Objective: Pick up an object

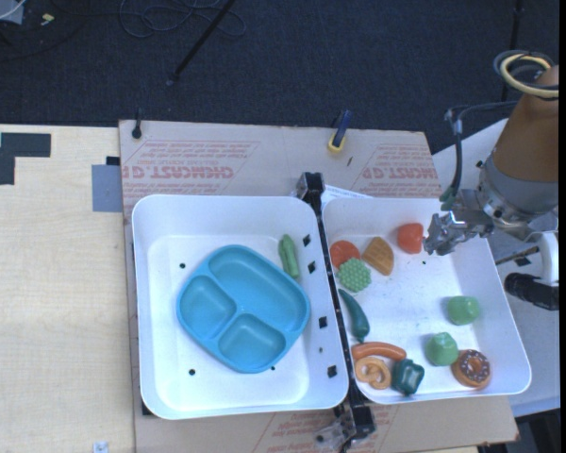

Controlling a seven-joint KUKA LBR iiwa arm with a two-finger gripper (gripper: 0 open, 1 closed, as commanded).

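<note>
Hovering Over the Right Bin's Far Edge

Hovering just right of a red piece, the gripper has fingers whose state cannot be told. Orange wedge and green studded ball crowd its left. Bare floor lies mid right bin. The blue tray sits in the left bin.

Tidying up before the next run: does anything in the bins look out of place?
Slightly: one green pod-shaped toy lies in the left bin, beside the blue divided plate, apart from the other toy foods in the right bin. Nothing looks spilled or broken.
</note>
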